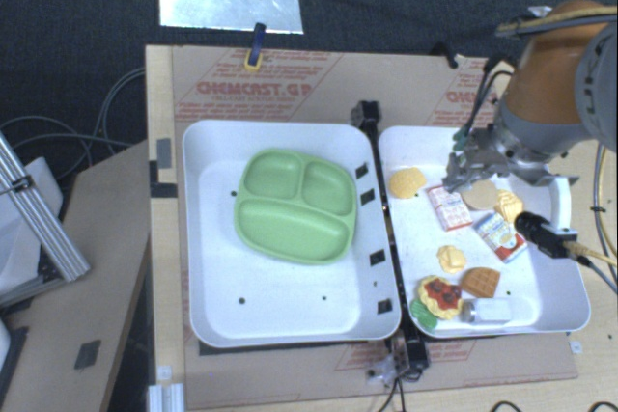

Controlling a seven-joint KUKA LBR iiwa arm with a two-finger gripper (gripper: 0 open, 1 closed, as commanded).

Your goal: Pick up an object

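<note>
Progress: we judge nothing picked yet; every item lies in the right bin (565, 299), so the grasp and lift are left.
Gripper (462, 171): low over the right bin's upper middle, just above a red-and-white packet (449, 206); we cannot tell its state.
Items: yellow piece (407, 180) near the divider, pizza slice (439, 296) and cookie (480, 282) at the front.
Left bin (208, 304): holds a green tray (294, 206).
Bench (290, 77): cardboard sheet under both bins.
Room: dark carpet, cables at left.

Small toy food pieces (454, 258) and flat snack packets (448, 206) lie scattered in the right bin (417, 232).
</note>
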